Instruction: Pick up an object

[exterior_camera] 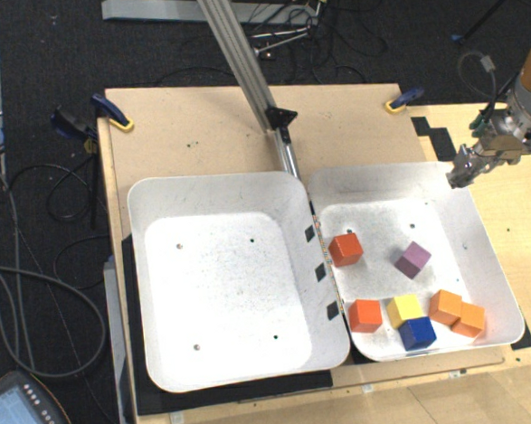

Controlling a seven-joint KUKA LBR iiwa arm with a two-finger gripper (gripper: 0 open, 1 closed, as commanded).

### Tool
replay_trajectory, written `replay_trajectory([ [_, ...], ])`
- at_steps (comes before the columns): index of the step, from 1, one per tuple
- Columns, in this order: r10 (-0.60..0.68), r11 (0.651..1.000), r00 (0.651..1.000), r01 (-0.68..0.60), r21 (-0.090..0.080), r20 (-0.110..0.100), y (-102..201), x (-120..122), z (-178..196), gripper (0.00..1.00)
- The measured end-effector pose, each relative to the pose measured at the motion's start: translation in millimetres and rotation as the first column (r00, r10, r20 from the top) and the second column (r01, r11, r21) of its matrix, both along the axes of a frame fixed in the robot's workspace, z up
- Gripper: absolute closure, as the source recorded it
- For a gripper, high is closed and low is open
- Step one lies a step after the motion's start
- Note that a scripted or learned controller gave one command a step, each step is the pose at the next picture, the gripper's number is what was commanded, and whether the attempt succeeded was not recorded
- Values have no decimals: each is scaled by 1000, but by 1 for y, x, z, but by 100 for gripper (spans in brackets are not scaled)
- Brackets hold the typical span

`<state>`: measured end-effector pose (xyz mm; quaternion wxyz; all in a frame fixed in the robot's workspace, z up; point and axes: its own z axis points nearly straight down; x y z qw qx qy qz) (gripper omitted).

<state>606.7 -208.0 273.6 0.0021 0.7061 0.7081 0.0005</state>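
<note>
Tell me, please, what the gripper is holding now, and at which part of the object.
Nothing is held. The gripper is over the upper right rim of the right bin, apart from all the blocks; the purple block is nearest.

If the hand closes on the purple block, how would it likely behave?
The purple block looks like a rigid cube with flat faces, so it would probably slide rather than roll. It stands apart from the other blocks, so fingers likely fit around it. It seems small and probably light.
</note>
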Motion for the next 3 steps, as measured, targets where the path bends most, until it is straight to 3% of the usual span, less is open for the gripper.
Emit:
replay_trajectory([
  [3, 4, 1000, 1000, -4, 4, -6, 154, -49, -24, 100],
])
